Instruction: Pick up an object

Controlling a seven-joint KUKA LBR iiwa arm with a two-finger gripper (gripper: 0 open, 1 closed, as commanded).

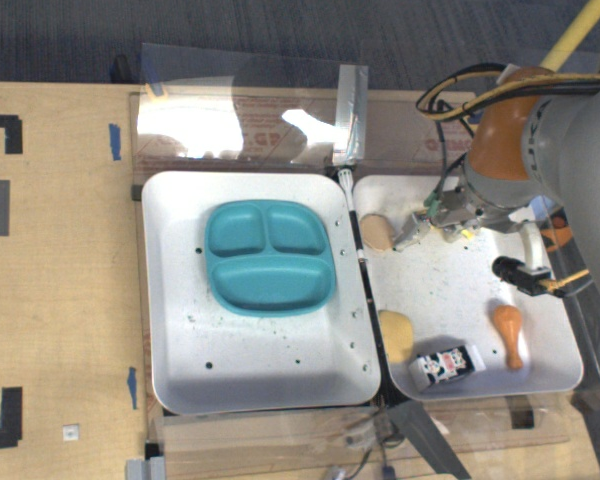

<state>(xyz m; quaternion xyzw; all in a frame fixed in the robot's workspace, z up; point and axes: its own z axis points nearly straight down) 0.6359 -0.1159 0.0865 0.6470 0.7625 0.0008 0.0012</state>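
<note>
Your end effector (412, 236) hangs low in the right bin (450, 278); you cannot tell how wide it stands. A tan rounded object (377, 233) lies just to its left, apparently not gripped. Below it lie a yellow lump (395, 333) and an orange carrot-like piece (509, 334).

Single camera, fixed above the bench (50, 268), looking down at a slant. Moderate distance: both white bins fall within frame, left bin (170, 298) near centre, right bin (550, 358) toward the right edge. Arm (555, 138) enters from upper right. Floor visible along the top.
</note>
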